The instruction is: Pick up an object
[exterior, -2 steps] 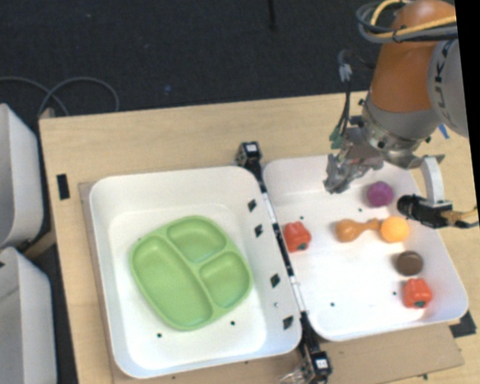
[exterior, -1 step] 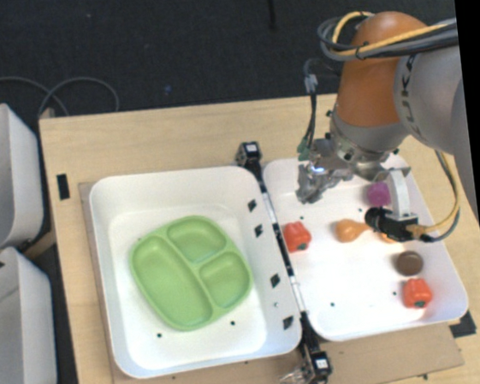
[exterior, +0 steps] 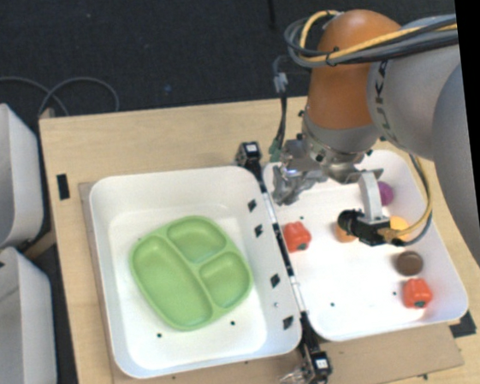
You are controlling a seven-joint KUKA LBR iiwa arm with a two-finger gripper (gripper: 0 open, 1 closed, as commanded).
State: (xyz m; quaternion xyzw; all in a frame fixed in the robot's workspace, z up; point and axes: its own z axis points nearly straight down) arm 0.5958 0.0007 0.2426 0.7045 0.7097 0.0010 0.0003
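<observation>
The grey metal gripper (exterior: pixel 293 178), open or closed I cannot tell, hangs at the upper left of the right shallow white bin (exterior: pixel 356 307), just above a small orange-red plastic chunk (exterior: pixel 296 237), while a green divided plate (exterior: pixel 189 274) fills the left white bin (exterior: pixel 112 220).

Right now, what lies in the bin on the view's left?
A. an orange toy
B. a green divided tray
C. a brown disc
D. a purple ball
B: the green tray, with three compartments, lies flat on the floor of that bin.
</observation>
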